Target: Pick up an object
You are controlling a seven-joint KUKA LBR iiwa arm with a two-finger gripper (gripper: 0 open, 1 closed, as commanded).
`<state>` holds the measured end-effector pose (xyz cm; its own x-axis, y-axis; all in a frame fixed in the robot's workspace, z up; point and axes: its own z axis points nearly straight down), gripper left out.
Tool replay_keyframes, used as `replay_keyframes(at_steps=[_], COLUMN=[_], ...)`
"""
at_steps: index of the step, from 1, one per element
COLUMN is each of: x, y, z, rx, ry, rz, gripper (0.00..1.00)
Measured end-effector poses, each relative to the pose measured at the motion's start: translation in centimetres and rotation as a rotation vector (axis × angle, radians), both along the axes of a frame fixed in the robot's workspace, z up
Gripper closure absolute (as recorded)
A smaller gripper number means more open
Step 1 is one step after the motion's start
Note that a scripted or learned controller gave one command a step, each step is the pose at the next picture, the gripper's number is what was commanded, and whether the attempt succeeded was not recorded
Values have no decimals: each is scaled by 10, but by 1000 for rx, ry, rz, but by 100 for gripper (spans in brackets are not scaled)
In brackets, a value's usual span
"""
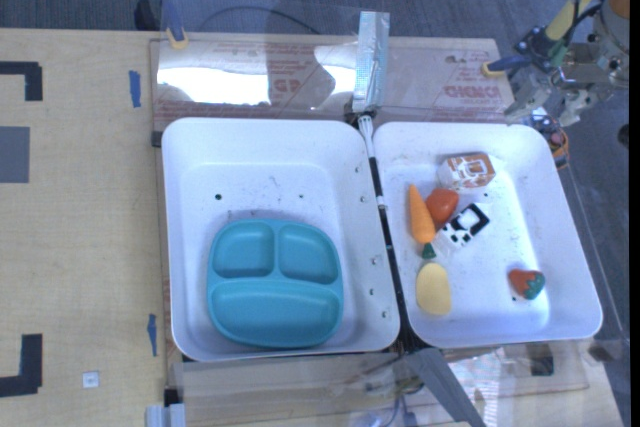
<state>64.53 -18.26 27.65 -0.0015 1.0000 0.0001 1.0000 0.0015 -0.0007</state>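
Objects to pick: six small things lie in the right bin (575,245), all apart from the jaws.
Carrot (420,213): orange toy carrot near the right bin's middle, lengthwise along the bin, touching the red piece (442,205) on its right.
Black-and-white block (464,222): just right of the carrot's lower end, below the red piece.
Yellow piece (433,288): pear-like, with a green tip, just below the carrot.
Orange-and-white packet (468,171): above and right of the carrot, toward the bin's far wall.
Red-and-teal piece (527,283): well right of the carrot, near the bin's lower right corner.
Left bin (200,155): left of the carrot, across the divider; it holds a teal divided plate (275,283) with three compartments.
Jaws (552,111): up and right of the carrot, over the right bin's far right corner; whether they are apart or together cannot be told.
Table (70,245): pale wood, well left of the carrot, carrying both bins.
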Motion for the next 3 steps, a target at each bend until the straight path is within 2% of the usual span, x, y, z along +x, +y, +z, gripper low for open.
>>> replay_keyframes(at_steps=[1, 2, 3], x=[-13, -9, 12], y=[15, 15, 23], z=[-47, -153, -168], rx=[1, -5, -21], ry=[3, -12, -35], rz=[111, 328, 333], gripper=[0, 0, 0])
